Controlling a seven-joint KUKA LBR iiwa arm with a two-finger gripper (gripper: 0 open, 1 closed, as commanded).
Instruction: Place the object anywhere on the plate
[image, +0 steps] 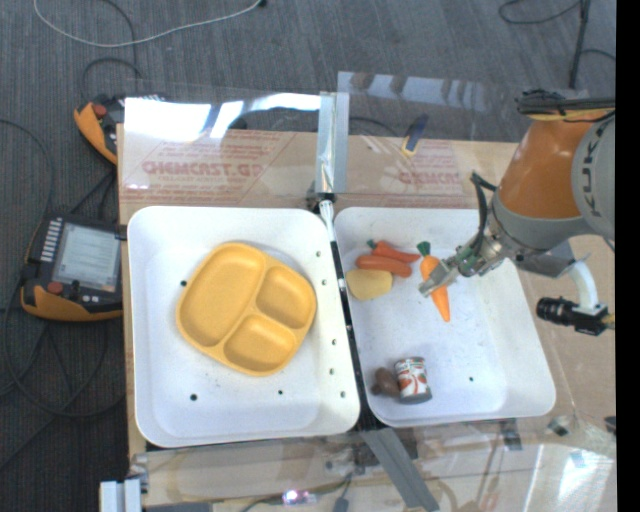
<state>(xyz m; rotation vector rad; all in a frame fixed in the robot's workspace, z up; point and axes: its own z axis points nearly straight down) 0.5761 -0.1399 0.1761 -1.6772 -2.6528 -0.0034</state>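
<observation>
The yellow plate (248, 307) sits in the left bin (160, 400). Right of the plate, in the right bin (510, 380), the gripper (445, 277) pinches a carrot (437, 288). Two more carrots (385, 259), a potato (369, 284) and a can (411, 378) lie nearer the plate.
</observation>
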